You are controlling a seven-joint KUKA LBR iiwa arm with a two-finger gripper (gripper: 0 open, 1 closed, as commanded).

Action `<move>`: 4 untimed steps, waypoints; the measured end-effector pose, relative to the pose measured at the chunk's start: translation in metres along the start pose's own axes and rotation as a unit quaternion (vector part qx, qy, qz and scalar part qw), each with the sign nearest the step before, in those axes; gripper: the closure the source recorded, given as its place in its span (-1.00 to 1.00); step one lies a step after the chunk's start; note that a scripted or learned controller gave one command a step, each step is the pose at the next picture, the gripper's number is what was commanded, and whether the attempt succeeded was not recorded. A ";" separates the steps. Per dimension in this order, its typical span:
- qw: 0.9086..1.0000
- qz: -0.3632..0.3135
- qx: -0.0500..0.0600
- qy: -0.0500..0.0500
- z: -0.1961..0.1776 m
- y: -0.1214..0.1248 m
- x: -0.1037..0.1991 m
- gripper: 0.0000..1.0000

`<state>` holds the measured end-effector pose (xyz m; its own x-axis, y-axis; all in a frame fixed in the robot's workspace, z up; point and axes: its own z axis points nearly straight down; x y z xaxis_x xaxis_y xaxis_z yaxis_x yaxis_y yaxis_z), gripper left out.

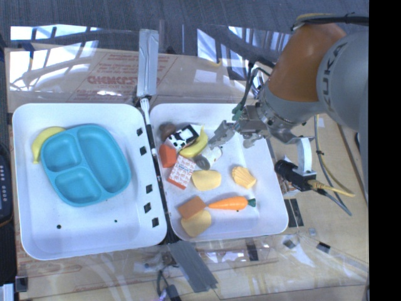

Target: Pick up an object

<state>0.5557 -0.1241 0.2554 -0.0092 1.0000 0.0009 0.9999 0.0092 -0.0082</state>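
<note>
- The gripper [233,132] is seen at centre right of the frame, hung low over the upper part of the right bin [270,196]; whether it is released or clenched cannot be told, since the metal parts blur together at this slant.
- Nothing is seen grasped by it, so the pick is judged not yet made.
- The nearest things are found just to the left of and below the gripper: a small grey-and-white cylinder [207,158], a yellow banana [196,145] and a black-and-white block [184,136], all crowded together, which would make a clean single grasp harder.
- Further down and left, a red-and-white packet [181,172] and an orange-red piece [167,155] are laid against the bin's left wall.
- Lower in the same bin, better spaced, a pale yellow lump [206,180], a ridged yellow piece [244,177], a carrot [230,203], a brown block [192,207] and what may be a potato-like piece [197,223] are spread out.
- The loose things are gathered in the right bin, presumably as the source pile within the arm's easy reach.
- In the left bin [37,231], well apart from the gripper, a blue divided plate [86,162] is set with a second banana [42,140] touching its upper left edge.
</note>
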 end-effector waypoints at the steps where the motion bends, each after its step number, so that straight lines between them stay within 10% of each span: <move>1: 0.995 -0.097 -0.004 0.000 0.160 0.023 0.000 -1.00; 2: 0.956 -0.292 -0.007 -0.004 0.158 0.083 0.018 -1.00; 3: 0.977 -0.215 0.001 0.000 0.160 0.102 0.023 -1.00; 4: 0.976 -0.216 0.003 0.000 0.150 0.102 0.022 1.00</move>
<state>0.6565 -0.1006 0.1042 -0.4304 0.9026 0.0062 0.9025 0.4304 -0.0120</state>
